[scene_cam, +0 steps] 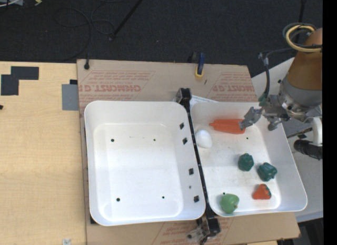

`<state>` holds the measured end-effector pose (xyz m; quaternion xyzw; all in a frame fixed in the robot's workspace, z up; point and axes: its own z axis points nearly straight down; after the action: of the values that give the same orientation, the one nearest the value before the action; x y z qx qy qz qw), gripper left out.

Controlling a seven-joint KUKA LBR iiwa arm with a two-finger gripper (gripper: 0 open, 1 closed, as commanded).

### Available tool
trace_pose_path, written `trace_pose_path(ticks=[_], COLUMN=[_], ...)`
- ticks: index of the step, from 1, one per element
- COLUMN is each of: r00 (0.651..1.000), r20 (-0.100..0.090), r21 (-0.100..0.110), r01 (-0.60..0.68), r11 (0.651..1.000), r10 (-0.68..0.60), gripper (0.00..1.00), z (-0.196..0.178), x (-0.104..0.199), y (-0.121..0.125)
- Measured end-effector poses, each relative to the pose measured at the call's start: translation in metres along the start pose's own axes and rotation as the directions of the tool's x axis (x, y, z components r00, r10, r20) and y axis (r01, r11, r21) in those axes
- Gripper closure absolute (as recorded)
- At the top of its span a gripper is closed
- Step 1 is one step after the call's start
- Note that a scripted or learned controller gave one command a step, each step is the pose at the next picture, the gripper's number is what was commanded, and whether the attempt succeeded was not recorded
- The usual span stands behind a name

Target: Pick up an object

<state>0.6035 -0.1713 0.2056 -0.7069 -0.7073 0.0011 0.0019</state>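
In the camera view, the tool [260,117] hangs over the upper part of the right bin [295,186], at about one o'clock from that bin's middle, with its two fingers spread apart and nothing between them. One finger tip sits just at the right-hand end of the orange carrot [226,126], which lies flat near the bin's top edge, pointing toward nine o'clock; from this slant I cannot say for sure whether the finger touches the carrot or only hovers above it. I judge the step in hand to be the approach to a grasp, with the carrot as the likely target, and nothing has been lifted yet. The next move would call for bringing the spread fingers down so that they straddle the carrot's thicker end, closing across its narrow width, then rising straight up; a grip too near the very end could let it slip out. Counting what lies in the right bin: one orange carrot, one white egg-like ball [203,139] at nine o'clock against the divider between the bins, two dark green pieces [245,162] near the centre and toward four o'clock, one light green piece [229,203] at six o'clock and one red piece [261,192] at five o'clock, six things in all. The left bin [95,133] and the right one make two bins, side by side on the bench [37,149]
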Motion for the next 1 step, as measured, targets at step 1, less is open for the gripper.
trace_pose_path(ticks=[1], r00=[1.000], r20=[0.001], r21=[0.003], r01=[0.002], r11=[1.000], r10=[-0.002], gripper=[0.00], z=[0.1256], x=[0.0387], y=[0.0256])
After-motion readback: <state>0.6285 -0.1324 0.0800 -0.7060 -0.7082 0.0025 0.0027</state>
